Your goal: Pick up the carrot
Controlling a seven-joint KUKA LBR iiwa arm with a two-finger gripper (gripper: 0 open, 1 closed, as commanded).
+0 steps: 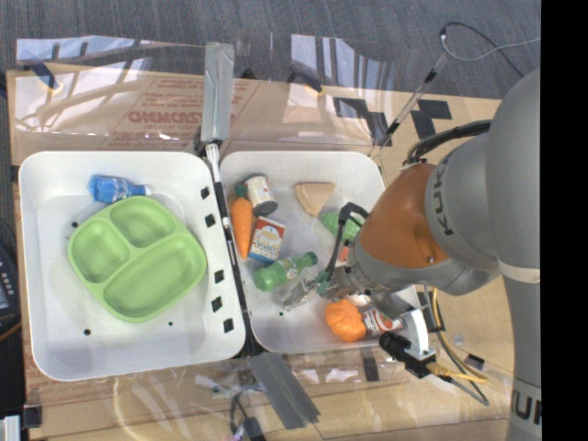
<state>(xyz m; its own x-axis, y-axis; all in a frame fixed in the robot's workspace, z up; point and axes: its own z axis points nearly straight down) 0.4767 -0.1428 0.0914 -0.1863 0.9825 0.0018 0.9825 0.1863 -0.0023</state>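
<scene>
Camera view from above the bench, looking down on both shallow white bins: the long orange carrot [242, 227] is lying in the right bin [276, 336], hard against its left wall, running near-to-far next to the divider. Just right of the carrot there's a small tin can [258, 192] at the far end and a little red-and-white carton [267, 242] beside its middle. A green plastic bottle [284, 271] lies nearer, pointing toward the two-finger gripper [299, 294], which sits low in the right bin near that bottle and well apart from the carrot. Honestly can't tell whether it's open or closed, the metal bits blur together. A round orange fruit toy [344, 320] sits at the near side under the grey arm with the orange band [404, 223], and a tan wedge [315, 197] lies toward the far side. The left bin [46, 338] holds a light green divided plate [138, 257] and a small blue packet [115, 188].
</scene>
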